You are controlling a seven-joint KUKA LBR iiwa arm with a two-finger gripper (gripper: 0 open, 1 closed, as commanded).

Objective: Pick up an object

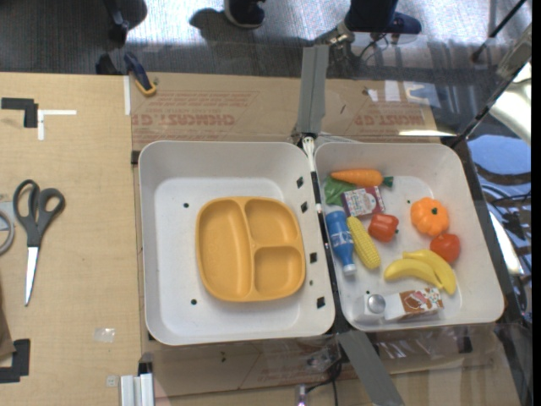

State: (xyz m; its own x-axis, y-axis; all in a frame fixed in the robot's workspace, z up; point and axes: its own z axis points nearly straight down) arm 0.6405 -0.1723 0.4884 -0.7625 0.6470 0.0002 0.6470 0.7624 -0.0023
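At the right edge we see a pale curved shape [521,106], poss. part of the arm, but we can't tell. Wrist pose & gripper state: can't judge either.

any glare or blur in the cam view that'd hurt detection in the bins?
Camera view: lighting even, bright sheen on the right bin rim, soft shadows under the yellow divided plate; toy food such as the banana is reasonably sharp; the floor beyond the bench is darker and blotchy.

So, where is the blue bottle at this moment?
The blue bottle lies in the right bin, near its left wall, beside the corn and below the green vegetable.
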